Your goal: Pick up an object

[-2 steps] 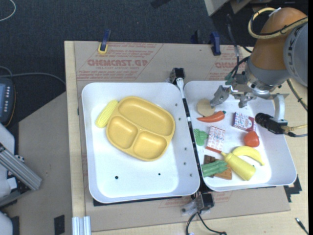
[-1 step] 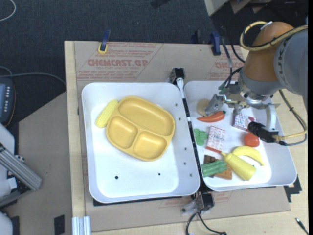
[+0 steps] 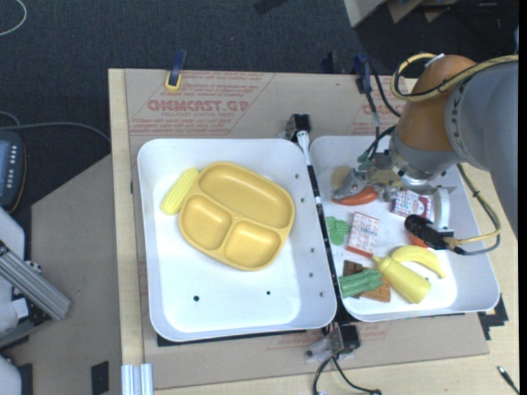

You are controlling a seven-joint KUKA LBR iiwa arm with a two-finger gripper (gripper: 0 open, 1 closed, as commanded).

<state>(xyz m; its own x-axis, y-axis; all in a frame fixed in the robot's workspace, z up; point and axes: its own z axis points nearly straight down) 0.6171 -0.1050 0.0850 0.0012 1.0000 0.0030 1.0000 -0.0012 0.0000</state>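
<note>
My gripper point(image 3: 361, 178) is low over the far left part of the right bin point(image 3: 473, 282), at the end of the grey arm with the orange band. Directly beneath it lies an orange-red carrot-like piece point(image 3: 359, 197), and a pale item point(image 3: 341, 176) rests just to its left. Whether the gripper touches either one is unclear. The same bin also holds a white-and-red packet point(image 3: 362, 231), a second packet point(image 3: 404, 203), a small green piece point(image 3: 336, 229), a green vegetable point(image 3: 361, 283), a brown block point(image 3: 352, 267), a banana point(image 3: 421, 257) and a yellow squash-like item point(image 3: 404, 279).
The left bin point(image 3: 247, 303) holds a yellow divided plate point(image 3: 236, 214) with a yellow corn cob point(image 3: 179, 190) against its left side. A black divider runs between the two bins. The bench edge lies close below both bins.
</note>
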